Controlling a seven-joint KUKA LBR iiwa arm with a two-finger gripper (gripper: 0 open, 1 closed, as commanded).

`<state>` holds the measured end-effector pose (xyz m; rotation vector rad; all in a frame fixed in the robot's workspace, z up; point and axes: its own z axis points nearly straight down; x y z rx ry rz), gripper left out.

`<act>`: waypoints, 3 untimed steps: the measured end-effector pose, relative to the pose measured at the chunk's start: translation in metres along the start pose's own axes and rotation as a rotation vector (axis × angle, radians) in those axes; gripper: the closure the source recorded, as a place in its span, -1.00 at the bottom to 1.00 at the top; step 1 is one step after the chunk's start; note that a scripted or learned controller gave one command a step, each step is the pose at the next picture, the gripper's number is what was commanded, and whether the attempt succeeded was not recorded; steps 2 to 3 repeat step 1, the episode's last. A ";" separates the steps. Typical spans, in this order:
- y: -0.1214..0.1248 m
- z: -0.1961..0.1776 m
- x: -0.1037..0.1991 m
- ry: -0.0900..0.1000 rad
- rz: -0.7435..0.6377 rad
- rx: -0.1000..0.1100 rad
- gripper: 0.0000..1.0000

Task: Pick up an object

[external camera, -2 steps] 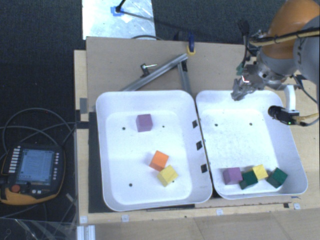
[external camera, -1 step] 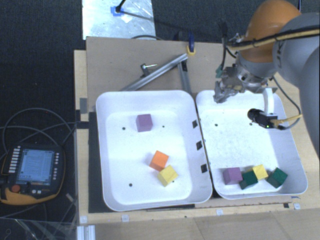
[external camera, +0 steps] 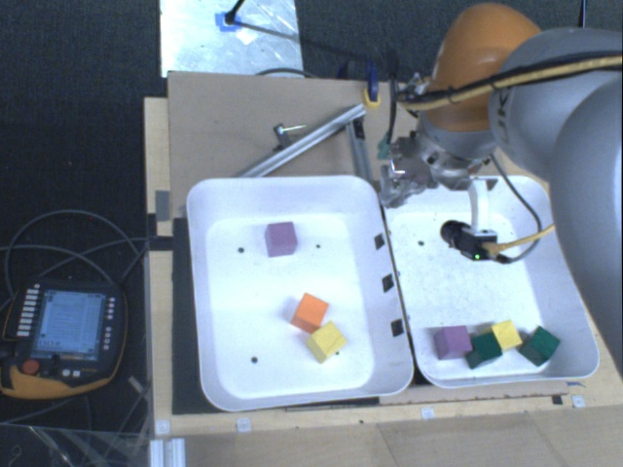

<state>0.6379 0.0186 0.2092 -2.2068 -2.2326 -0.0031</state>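
The left bin [external camera: 209, 261] holds a purple cube [external camera: 280, 238] near its back, with an orange cube [external camera: 311, 311] and a yellow cube [external camera: 327, 341] touching each other nearer the front. Along the front of the right bin [external camera: 545, 261] lie a purple cube [external camera: 452, 341], a dark green cube [external camera: 483, 348], a yellow cube [external camera: 506, 335] and another green cube [external camera: 540, 344]. My gripper [external camera: 397, 181] hangs at the back of the right bin, close to the rims where the two bins meet and far from every cube. Nothing shows in it.
The grey arm with its orange band [external camera: 477, 56] covers the back right. A black unit with a green light [external camera: 465, 237] hangs below the wrist. A metal rod [external camera: 302, 139] lies on the cardboard behind the left bin. A teach pendant [external camera: 60, 334] sits at the far left.
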 end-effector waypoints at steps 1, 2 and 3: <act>-0.011 0.003 0.052 0.000 0.001 0.001 1.00; -0.011 0.003 0.052 0.000 0.001 0.001 1.00; -0.011 0.003 0.052 0.000 0.001 0.001 1.00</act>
